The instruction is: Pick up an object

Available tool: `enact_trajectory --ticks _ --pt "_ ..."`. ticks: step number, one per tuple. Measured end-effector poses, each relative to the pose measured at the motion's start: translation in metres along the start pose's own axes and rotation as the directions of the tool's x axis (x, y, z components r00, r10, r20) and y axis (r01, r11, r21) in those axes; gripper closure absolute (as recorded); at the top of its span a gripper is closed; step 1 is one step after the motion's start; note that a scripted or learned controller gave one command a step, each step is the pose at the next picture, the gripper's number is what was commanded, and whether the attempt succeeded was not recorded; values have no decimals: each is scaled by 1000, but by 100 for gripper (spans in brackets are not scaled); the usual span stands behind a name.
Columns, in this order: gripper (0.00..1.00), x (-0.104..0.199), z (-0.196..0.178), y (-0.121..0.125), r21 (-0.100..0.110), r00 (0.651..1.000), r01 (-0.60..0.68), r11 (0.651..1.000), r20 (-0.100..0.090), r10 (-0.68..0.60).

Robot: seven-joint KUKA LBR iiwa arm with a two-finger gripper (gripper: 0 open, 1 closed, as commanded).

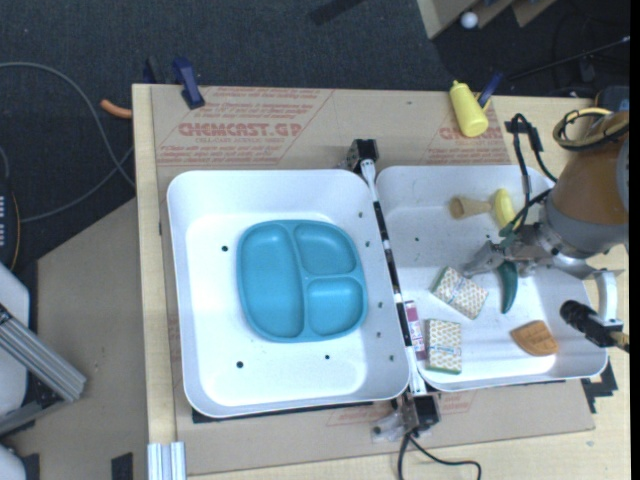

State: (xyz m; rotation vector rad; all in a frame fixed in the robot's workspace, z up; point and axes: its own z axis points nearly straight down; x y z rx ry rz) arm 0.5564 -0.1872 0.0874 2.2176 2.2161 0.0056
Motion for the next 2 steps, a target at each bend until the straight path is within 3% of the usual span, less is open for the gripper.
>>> enact_trajectory --ticks 1,2 --pt "100 0 -9 0 1 1000 0 1000 0 0" --pt "100 88 -5 -31 7 1000 2 1000 -2 -2"
